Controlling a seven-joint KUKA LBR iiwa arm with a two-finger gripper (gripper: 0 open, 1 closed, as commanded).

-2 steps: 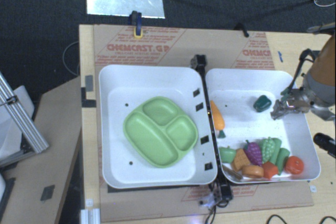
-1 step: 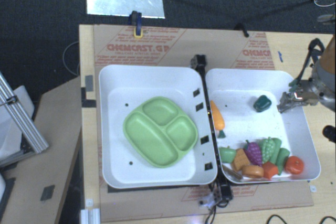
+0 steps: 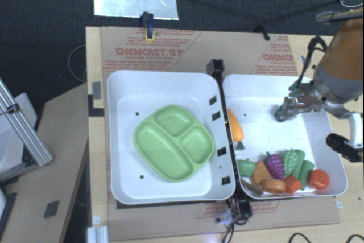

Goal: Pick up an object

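Arm reaching in from the right, its pincer hovering over the bare upper floor of the right bin; whether it is wide or narrow cannot be told, and nothing is showing in its grip. Toy foods are lying heaped along that bin's near edge, a carrot is resting against its left wall. A green plate is sitting in the left bin.

1. Bench, topped with brown printed cardboard.
2. Left white bin resting directly on it.
3. Right white bin alongside, touching along a black clipped seam.
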